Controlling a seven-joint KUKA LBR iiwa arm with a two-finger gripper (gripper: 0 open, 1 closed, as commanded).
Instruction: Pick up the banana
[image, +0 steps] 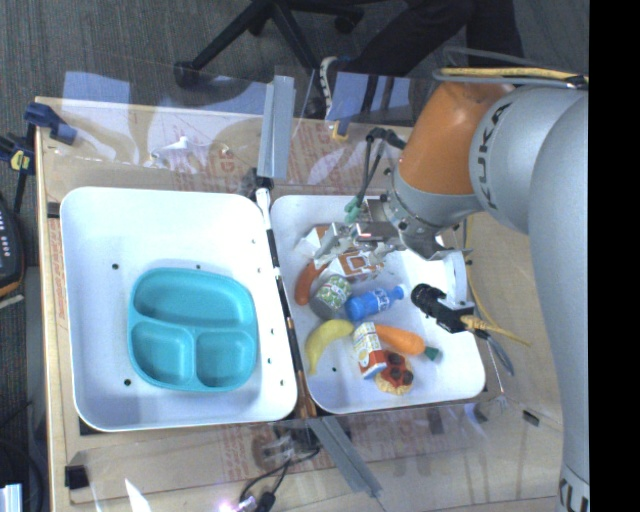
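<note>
You were looking down on a wooden worktop (150, 140) that carried two shallow white bins side by side. The left bin (90, 230) held a turquoise tray (193, 328) with three compartments. The right bin (455, 375) was crowded with small things: a blue bottle (376, 301) near its middle, a carrot (402, 340) just beside it, a small carton (367, 349), and an orange-red sausage shape (305, 282) by the left wall. Black chair legs (270, 25) stood on the floor beyond the worktop.
</note>
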